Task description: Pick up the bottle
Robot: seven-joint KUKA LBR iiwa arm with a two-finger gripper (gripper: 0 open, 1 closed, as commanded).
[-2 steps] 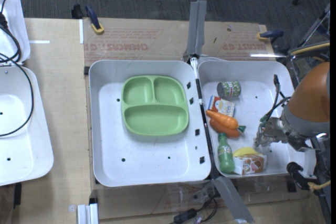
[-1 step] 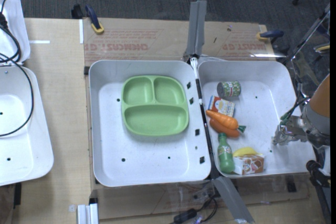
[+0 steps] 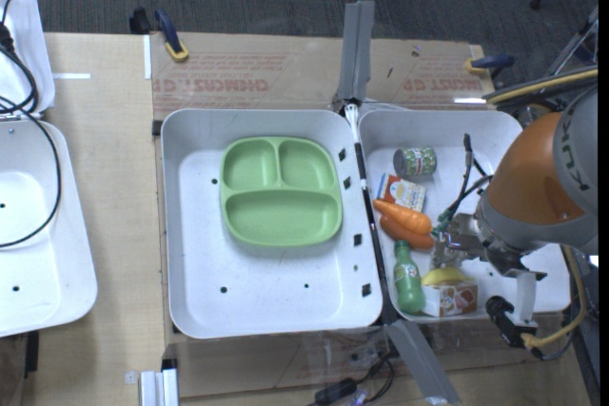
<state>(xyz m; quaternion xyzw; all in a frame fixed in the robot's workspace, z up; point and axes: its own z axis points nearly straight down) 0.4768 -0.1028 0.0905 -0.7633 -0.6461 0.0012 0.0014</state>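
I have the green bottle [image 3: 408, 278] lying near the front-left corner of the right bin [image 3: 504, 121], cap end pointing away from me toward the carrot [image 3: 404, 222], its body running along the divider wall. The hand [image 3: 449, 247] sits just to the right of it, low over the clutter, wrist angled in from the right; from this view I cannot tell how its jaws stand.

The bottle is crowded. The carrot lies just beyond its cap, a yellow item [image 3: 440, 277] and a small red-and-white box [image 3: 453, 299] sit against its right side, and the bin wall closes off its left. So I judge the best grasp is across the bottle's width at mid-body, with the jaws turned to straddle it rather than run along it. I would shift the hand left until it is centred over the body, then lower straight down.

The risk is one finger landing on the yellow item or box, or catching the wall. The green divided plate [image 3: 282, 192] in the left bin [image 3: 190, 233] is out of the way.
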